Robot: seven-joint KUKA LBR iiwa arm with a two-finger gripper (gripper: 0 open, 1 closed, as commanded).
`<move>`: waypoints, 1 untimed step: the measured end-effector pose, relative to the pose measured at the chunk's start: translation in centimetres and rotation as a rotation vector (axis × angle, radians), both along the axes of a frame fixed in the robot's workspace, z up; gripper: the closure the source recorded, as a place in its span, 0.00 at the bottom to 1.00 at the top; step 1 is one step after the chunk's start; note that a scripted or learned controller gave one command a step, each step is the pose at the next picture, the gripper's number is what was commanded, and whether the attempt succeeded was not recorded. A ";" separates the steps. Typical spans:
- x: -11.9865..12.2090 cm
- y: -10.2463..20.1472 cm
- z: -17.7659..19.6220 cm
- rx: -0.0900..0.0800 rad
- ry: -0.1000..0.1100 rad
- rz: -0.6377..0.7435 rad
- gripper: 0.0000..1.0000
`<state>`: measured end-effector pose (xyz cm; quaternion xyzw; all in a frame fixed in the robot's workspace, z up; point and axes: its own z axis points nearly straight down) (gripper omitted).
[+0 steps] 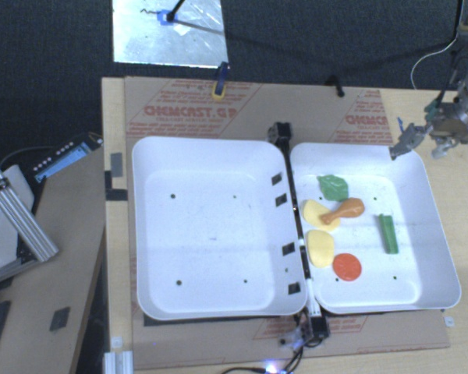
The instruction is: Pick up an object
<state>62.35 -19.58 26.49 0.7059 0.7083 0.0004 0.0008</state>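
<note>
The right bin (437, 271) holds several toy foods: a green leaf (332, 185), an orange drumstick (345, 208), a yellow piece (313, 210) beside it, a second yellow piece (320, 248), a red-orange disc (346, 266) and a green stick (388, 233). My gripper (421, 146) hangs over the bin's far right corner, well above and to the right of the food. It is open, its two grey fingers spread apart with nothing between them.
The left bin (152, 232) lies beside the right one, joined by a black hinge strip (291, 216). A silver sheet (169, 20) lies at the back, a yellow and blue clamp (219, 82) at the board's far edge, and an aluminium rail (15, 216) at the left.
</note>
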 end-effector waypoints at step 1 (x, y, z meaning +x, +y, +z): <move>2.6 12.0 -5.4 0.005 0.003 0.012 0.00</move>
